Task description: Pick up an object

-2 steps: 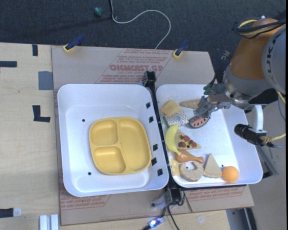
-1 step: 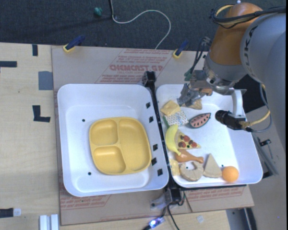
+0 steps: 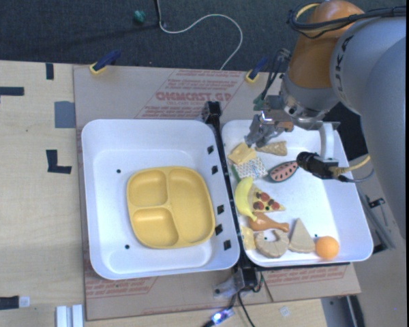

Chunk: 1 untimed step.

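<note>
My gripper (image 3: 260, 136) hangs low over the back left part of the right bin (image 3: 341, 203), right above a yellow cheese wedge (image 3: 243, 154) and a paler wedge (image 3: 275, 148). Nothing shows between its fingers. In the same bin lie a watermelon slice (image 3: 283, 171), a banana (image 3: 243, 197), a pizza slice (image 3: 266, 202), a pretzel-like piece (image 3: 268, 222), a bread piece (image 3: 271, 245), a tan wedge (image 3: 300, 238) and an orange (image 3: 327, 247).
The left bin (image 3: 102, 182) holds a yellow divided plate (image 3: 169, 206). A black clip row (image 3: 218, 162) marks the seam between the bins. The arm's orange band (image 3: 320, 36) and grey body fill the upper right. A cable (image 3: 191, 27) runs across the dark floor behind.
</note>
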### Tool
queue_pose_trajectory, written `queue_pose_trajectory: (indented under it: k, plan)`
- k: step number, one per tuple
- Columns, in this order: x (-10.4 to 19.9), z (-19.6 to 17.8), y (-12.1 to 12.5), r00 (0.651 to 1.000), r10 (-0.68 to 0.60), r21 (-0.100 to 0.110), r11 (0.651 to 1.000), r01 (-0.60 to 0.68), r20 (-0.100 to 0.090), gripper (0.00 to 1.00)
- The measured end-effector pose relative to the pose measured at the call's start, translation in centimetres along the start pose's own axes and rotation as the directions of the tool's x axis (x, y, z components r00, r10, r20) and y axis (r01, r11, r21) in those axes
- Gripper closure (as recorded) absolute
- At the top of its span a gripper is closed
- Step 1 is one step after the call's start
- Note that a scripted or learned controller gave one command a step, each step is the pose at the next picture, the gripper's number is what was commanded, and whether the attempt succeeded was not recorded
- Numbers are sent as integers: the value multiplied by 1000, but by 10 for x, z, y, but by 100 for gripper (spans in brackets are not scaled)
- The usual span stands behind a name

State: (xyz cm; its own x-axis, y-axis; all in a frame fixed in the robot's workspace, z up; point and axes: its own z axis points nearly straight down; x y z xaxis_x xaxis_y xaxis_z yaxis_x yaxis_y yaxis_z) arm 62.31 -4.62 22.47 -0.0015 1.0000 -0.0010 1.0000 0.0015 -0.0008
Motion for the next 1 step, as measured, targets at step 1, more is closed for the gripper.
queue_pose_trajectory:
  k: [1]
  plan:
    - [-8,9,-7,1000,1,2,1000,-1,1,100]
